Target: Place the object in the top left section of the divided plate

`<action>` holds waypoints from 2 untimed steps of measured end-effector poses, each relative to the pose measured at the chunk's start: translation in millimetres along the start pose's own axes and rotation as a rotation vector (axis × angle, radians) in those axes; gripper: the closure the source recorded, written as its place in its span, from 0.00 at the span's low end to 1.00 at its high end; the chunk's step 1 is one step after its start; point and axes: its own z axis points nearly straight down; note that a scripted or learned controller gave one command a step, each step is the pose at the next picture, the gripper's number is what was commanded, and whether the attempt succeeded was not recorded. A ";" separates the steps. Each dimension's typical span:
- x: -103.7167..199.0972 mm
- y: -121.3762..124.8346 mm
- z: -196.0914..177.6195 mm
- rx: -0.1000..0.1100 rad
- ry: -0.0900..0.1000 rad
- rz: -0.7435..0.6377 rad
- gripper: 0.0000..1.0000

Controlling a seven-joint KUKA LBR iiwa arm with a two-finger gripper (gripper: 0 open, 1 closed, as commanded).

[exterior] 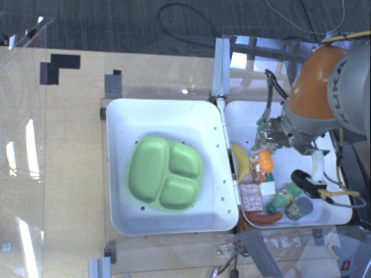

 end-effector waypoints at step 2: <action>152.4 14.8 0.0 -0.001 0.001 -0.212 1.00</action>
